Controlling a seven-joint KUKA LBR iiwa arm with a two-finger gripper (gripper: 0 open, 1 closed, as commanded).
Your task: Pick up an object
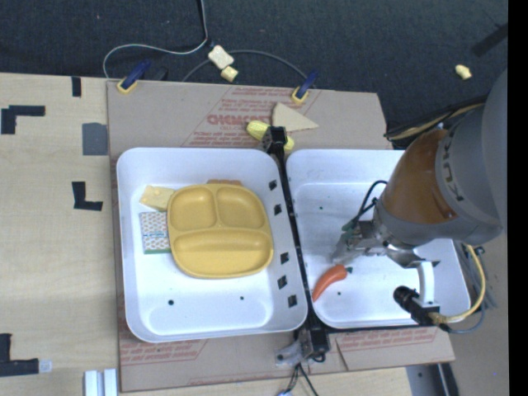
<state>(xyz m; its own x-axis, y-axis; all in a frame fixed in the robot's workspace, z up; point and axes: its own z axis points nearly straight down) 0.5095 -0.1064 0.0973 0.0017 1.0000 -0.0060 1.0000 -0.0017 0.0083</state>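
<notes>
An orange toy carrot (328,280) with a green tip lies near the front left of the right bin (330,180). My gripper (353,239) hangs low over that bin, just above and to the right of the carrot's green end. The wrist hides the fingertips. In the left bin (136,304) lies a yellow divided plate (219,228), with a pale yellow piece (155,195) and a small patterned card (153,231) at its left edge.
A black divider (285,221) runs between the two bins. A brown cardboard sheet (239,114) lies under them, held by blue-yellow clamps (132,79) at the back. A tan wedge (293,119) and a yellow piece (258,128) rest on it behind the bins.
</notes>
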